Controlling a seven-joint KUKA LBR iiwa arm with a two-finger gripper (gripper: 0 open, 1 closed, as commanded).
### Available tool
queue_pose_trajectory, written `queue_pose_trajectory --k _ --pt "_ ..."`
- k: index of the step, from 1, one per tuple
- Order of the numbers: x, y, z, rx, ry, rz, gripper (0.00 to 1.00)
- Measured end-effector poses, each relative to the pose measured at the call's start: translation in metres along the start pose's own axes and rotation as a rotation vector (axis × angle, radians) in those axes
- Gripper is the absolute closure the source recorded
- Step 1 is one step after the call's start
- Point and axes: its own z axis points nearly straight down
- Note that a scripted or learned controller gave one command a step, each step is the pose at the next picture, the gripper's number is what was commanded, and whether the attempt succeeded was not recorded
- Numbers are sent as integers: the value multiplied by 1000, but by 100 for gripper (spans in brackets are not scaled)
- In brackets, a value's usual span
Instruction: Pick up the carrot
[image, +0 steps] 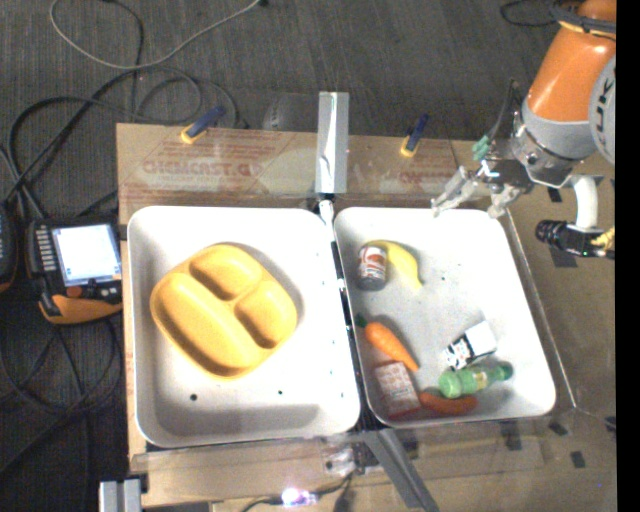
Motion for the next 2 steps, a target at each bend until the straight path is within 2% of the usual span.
queue_pose_trajectory --k 1,2 --pt "-15 -43 36 1 0 80 0" --pt "-7 -78 166 -2 0 -96 0"
